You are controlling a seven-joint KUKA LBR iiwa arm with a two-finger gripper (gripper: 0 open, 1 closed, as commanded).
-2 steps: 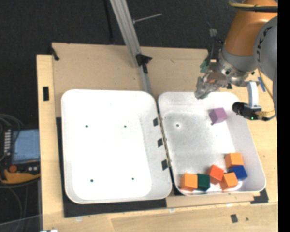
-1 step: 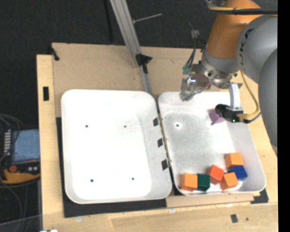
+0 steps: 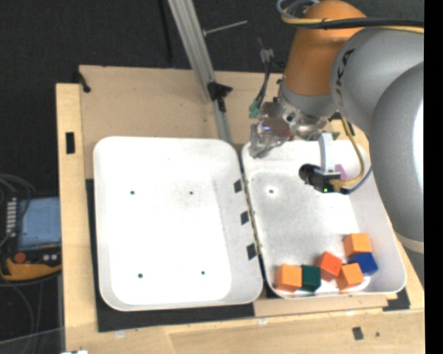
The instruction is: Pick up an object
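Cables and a small blue device (image 3: 40, 222) sit at the far left, off the edge of the tan surface (image 3: 70, 198). Next comes the left white bin (image 3: 170, 220), a shallow tray with rounded corners, touching the right white bin (image 3: 303, 212) along a shared middle edge. A thin metal pole (image 3: 196, 50) rises at a slant behind the bins. In the right bin, six small blocks cluster along the near edge: an orange block (image 3: 288, 276) touching a dark green block (image 3: 311, 277), then a red-orange block (image 3: 330, 263), another orange block (image 3: 351, 275), a blue block (image 3: 364, 262) and one more orange block (image 3: 358, 243) just behind it. The grey arm with its orange band (image 3: 317, 43) reaches in from the right. Its end effector (image 3: 266, 140) hovers over the far left corner of the right bin, well apart from the blocks; whether it is spread or pressed together cannot be told.
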